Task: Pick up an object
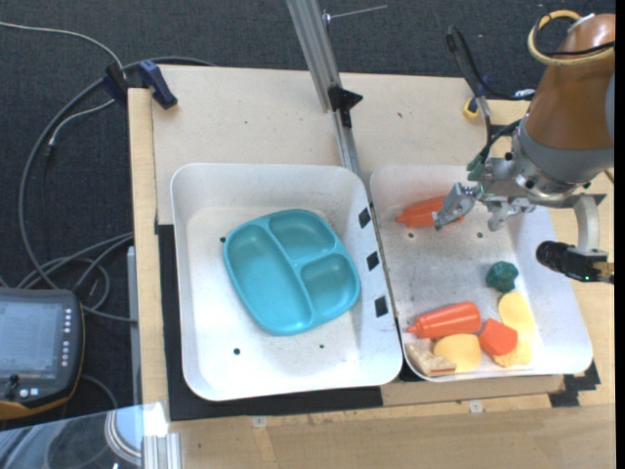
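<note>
Orange carrot-shaped toy lies at the far left of the right bin, close to the divider between the bins. The gripper hangs just right of it; one fingertip sits at the toy's right end, the other finger stands further right with a clear gap between them, so the hand is spread and grips nothing. Whether the fingertip touches the toy cannot be determined.

Risk: only one finger is beside the toy. Closing from this position would probably nudge the toy left toward the bin wall instead of clamping it.

Other objects cluster near: green lump, orange bottle, yellow pieces. The left bin holds a blue divided plate.
</note>
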Available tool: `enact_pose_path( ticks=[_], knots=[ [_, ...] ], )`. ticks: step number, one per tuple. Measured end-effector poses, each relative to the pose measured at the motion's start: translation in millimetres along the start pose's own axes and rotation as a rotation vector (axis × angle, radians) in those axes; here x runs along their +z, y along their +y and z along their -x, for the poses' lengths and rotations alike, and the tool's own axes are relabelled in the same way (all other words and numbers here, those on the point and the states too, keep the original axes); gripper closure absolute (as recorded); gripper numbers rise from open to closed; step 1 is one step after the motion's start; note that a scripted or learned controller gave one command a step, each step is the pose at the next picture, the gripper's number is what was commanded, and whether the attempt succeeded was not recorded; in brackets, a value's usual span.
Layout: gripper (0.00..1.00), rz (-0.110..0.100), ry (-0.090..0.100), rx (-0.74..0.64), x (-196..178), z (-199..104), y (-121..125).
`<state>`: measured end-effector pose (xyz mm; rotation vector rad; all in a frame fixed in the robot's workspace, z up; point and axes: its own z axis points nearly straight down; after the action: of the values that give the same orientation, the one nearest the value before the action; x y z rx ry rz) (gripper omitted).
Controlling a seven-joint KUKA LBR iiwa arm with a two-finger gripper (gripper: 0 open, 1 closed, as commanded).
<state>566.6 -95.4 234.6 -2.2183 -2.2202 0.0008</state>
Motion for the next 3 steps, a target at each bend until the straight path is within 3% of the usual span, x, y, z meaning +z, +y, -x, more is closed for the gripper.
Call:
enact_pose_path(
  ticks=[1,3],
  knots=[
    [0.0,0.001,0.0,0.0,0,0,0],
    [0.0,-0.004,0.0,0.0,114,-5,7]
  ],
)
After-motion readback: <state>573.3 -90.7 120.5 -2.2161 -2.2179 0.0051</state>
